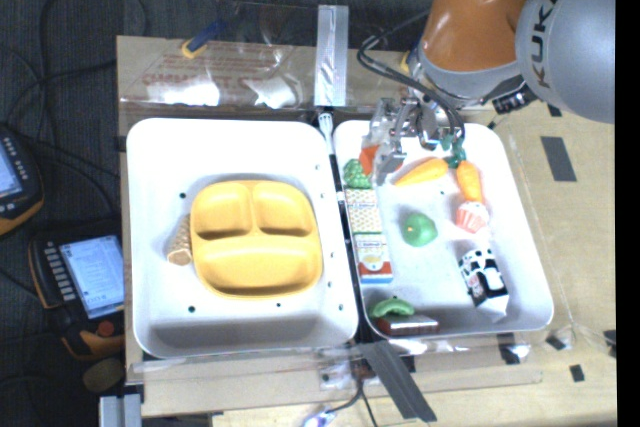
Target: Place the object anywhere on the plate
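A yellow plate (256,237) with compartments is seen in the left bin (150,315), and a waffle cone (180,240) lies against its left edge. To the plate's right, in the right bin (535,275), a juice carton (367,235), a green apple (419,228), a cow-patterned carton (483,277) and a carrot (424,171) are spread. Farther back and right of the plate, the gripper (405,137) is lowered just beside the carrot; whether it is open or closed cannot be told.

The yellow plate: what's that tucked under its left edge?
A tan, ridged thing like an ice-cream cone pokes out from under the plate, resting on the left bin. The plate covers its other end.
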`<state>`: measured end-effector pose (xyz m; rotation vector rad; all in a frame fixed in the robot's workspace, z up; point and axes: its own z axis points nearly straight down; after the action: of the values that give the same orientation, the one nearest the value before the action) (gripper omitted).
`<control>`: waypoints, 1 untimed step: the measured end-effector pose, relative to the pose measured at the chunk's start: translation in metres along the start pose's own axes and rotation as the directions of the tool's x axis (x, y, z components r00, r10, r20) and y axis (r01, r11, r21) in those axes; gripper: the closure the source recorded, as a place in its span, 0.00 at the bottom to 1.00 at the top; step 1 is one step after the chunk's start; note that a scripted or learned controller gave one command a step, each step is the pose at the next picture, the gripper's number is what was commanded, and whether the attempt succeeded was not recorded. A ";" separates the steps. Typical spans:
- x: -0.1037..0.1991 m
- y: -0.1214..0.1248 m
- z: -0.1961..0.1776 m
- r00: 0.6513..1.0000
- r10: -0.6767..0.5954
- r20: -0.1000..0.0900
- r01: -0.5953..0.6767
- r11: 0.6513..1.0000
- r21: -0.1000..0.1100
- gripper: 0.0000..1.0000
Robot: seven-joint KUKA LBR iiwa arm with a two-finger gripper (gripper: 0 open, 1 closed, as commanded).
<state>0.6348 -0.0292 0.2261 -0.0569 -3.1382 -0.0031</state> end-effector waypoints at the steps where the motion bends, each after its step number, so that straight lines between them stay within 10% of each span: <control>1: 0.067 0.031 -0.048 0.996 -0.085 -0.001 0.085 0.996 0.003 1.00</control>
<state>0.5689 0.0037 0.2738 0.0773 -3.1373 0.0007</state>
